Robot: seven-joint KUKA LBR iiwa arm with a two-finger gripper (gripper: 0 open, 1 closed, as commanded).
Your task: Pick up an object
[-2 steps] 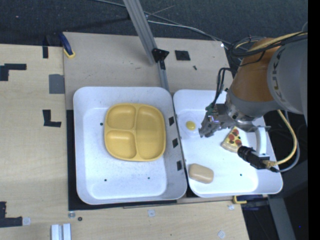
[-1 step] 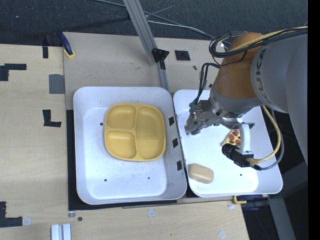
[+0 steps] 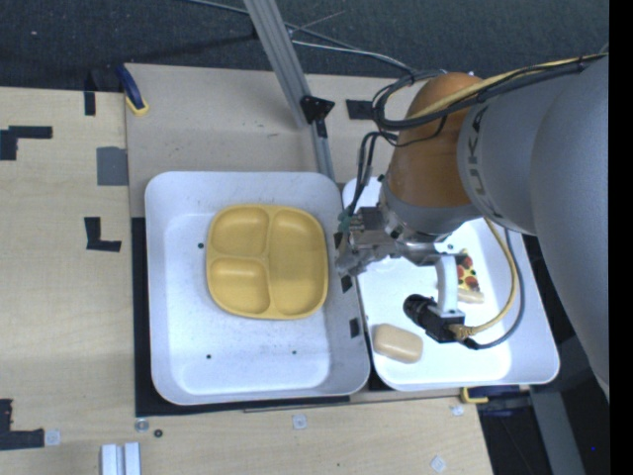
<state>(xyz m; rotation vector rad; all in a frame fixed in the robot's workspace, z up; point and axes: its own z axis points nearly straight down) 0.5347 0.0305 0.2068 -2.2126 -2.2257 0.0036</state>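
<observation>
Now | end effector [image 3: 348,255] over the bins' shared edge, grip state unclear | yellow plate [image 3: 267,261] in left bin [image 3: 178,364]

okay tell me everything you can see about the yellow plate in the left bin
The yellow plate is a rounded-square tray that looks like matte plastic, split by raised ridges into three sections. It lies flat and right side up on the floor of the left bin, toward its upper middle. Its sections look bare, and the gripper is not touching it.

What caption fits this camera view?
Grey arm's end effector hovers between bins; yellow divided plastic plate left, tan oval block right.
</observation>
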